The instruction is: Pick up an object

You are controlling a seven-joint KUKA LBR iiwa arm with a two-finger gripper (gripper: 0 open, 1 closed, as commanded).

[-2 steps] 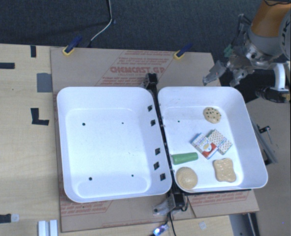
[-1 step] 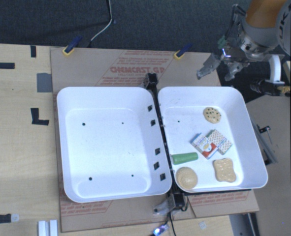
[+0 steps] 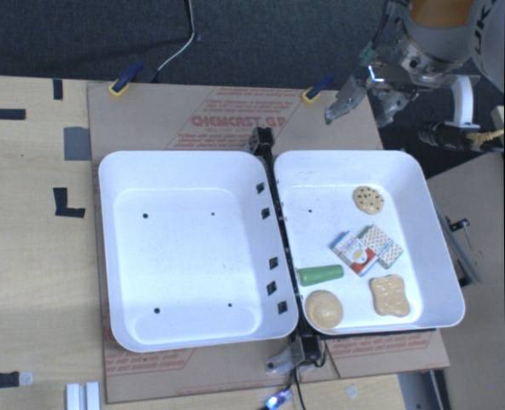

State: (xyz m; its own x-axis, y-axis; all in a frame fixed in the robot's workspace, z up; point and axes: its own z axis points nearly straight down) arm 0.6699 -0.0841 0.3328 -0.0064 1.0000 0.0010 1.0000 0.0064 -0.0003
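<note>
The likeliest things to pick sit crowded in the right bin, toward its 5 o'clock part: a small printed carton at the middle of the group, a green cylinder just beside it at its 8 o'clock, a round tan bun-like piece below that at 7 o'clock, a flat tan toast-shaped piece at the carton's 5 o'clock, and a speckled cookie set apart at 12 o'clock. That crowding is the main hazard, in my judgement: a descent aimed at the carton could nudge the cylinder, which looks apt to roll, or catch two items at once and lift neither cleanly. The flat toast piece and the cookie lie low against the bin floor, so fingers closing over them may slide off the top. The bun rests near the bin's wall by the central divider, and a grasp there could strike that wall. The left bin offers nothing to aim at. The gripper hangs well above and beyond the right bin's far rim, at about 12 o'clock from the carton, over the brown board; it carries nothing, and whether its fingers are parted or closed I cannot tell, since they blur against the dark backdrop. From so far off, any small aiming error would count on the way down.
</note>
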